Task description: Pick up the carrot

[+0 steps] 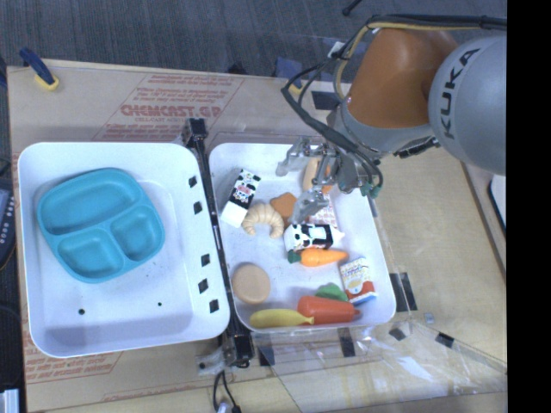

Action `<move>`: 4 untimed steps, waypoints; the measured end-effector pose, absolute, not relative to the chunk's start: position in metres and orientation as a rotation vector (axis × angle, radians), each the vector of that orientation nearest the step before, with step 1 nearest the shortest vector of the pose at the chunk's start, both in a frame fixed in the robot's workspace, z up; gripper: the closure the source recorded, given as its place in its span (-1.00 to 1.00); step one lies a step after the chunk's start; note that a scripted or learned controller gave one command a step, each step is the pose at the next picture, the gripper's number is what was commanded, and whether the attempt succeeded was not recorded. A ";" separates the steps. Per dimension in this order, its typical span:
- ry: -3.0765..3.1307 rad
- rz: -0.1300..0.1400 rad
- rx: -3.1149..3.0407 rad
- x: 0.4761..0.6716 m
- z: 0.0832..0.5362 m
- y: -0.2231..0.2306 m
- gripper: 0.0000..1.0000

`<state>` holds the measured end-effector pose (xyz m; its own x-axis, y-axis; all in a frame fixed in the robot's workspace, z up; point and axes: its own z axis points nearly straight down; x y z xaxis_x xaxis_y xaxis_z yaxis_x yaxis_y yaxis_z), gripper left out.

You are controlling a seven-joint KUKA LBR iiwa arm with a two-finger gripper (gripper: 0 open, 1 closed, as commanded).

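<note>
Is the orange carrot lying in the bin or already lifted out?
Lying in the right white bin: the orange carrot rests flat among the other toys, below the tool.

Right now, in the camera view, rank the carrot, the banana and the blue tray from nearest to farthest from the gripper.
Measured from the gripper, in the right bin:
1. carrot, in the same bin, just below the gripper in the view, beside a black-and-white toy.
2. banana, at that bin's lower edge, next to a red pepper.
3. blue tray, in the left bin, across the divider.
</note>
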<state>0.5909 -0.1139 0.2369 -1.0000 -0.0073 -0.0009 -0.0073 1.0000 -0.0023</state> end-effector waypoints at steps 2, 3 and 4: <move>3.103 -0.013 0.014 0.500 0.101 -0.168 -1.00; 3.089 -0.008 0.175 0.493 0.102 -0.161 -1.00; 3.108 -0.002 0.334 0.482 0.095 -0.142 -1.00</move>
<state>0.4825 -0.1424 0.0952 -0.9771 0.2124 -0.0156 0.2124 0.9772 0.0004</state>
